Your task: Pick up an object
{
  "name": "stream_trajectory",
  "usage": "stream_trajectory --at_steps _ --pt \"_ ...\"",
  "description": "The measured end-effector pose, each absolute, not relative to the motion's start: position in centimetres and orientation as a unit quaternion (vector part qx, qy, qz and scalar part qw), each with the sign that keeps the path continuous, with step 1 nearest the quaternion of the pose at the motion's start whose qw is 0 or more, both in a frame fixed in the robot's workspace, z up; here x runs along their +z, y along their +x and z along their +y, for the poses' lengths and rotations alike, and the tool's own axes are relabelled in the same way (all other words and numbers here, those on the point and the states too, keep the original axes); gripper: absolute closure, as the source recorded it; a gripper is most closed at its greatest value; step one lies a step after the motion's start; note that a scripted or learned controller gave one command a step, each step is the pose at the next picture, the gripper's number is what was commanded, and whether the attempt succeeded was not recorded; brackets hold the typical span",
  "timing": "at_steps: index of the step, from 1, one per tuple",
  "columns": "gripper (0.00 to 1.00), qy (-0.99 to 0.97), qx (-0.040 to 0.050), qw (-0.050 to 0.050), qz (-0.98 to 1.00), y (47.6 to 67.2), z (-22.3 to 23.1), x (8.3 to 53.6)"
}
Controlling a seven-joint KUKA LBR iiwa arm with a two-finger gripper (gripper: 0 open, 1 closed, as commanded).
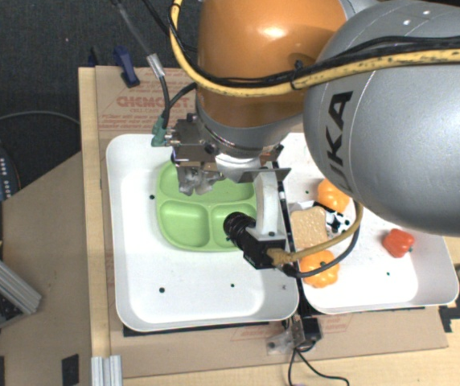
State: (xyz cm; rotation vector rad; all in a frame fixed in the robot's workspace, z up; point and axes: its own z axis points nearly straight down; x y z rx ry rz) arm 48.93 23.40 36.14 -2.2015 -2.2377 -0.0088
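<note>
A light green divided plate (188,215) lies in the upper middle of the left white bin (190,292). My gripper (218,187) hangs low over the plate's right part, under the big orange wrist band (254,39); the arm hides much of the plate's top and right. In the right bin (375,284) lie a tan toast-like slab (311,226), an orange piece (331,193) above it, another orange piece (322,273) at the near left corner, and a red-orange piece (399,242) further right. Nothing shows held in the gripper.
The grey arm body (407,111) covers the upper right of the view and the right bin's far side. A black cable (145,47) runs over the cardboard base (133,95) behind the left bin. A small black-and-white item (341,220) sits by the toast slab.
</note>
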Motion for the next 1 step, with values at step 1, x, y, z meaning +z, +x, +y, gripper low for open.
stream_trajectory --at_steps 1 --pt "1.0 -0.706 -0.0102 -0.003 -0.708 47.95 22.41 52.66"
